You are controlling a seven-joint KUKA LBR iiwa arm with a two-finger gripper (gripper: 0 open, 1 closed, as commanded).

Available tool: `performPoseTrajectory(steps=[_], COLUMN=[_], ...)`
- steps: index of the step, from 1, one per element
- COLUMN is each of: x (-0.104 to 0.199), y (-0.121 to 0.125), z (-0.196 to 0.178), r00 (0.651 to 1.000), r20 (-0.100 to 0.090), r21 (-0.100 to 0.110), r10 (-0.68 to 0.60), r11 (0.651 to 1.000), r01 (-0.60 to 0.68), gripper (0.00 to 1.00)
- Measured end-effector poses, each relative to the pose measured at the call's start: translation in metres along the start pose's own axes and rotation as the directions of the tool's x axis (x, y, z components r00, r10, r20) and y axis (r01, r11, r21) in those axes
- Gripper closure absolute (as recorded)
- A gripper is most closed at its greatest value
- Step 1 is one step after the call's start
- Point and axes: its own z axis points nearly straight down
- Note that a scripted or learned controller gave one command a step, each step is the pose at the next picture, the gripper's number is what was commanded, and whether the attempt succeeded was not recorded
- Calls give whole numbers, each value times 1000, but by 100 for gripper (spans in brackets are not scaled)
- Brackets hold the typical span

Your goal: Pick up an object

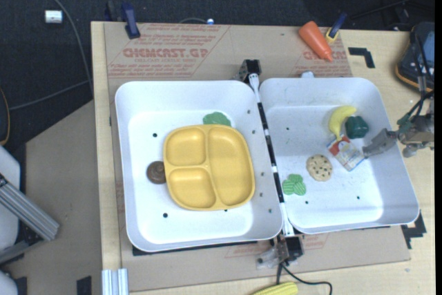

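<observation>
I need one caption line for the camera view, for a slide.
Gripper low at the right bin's right side, near a banana and cookie; yellow tray in the left bin.

The pale wooden surface (103, 114) bears two shallow white plastic bins (128, 169) side by side; behind the bins lies an orange toy carrot (316, 41).

You had two white bins (138, 121) on a tan table (103, 148) printed with red lettering. The divided plate (207, 167) was yellow, beside a brown disc (157, 172) and a green leaf (217, 119). The right bin held a yellow banana (340, 119), a dark green lump (357, 126), a speckled tan cookie (319, 167) and another green leaf (294, 184). An orange carrot (316, 42) lay on the table.
</observation>
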Motion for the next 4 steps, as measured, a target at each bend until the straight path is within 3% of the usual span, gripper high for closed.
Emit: performPoseTrajectory(steps=[1, 2, 3, 4], x=[20, 34, 34, 120], y=[57, 126, 127, 126], z=[95, 129, 118, 129], r00=[1000, 1000, 1000, 1000], r20=[-2, 0, 2, -3], r21=[3, 0, -3, 4], r10=[-1, -1, -3, -2], r11=[1000, 1000, 1000, 1000], r01=[1, 1, 3, 2], gripper=[0, 0, 100, 100])
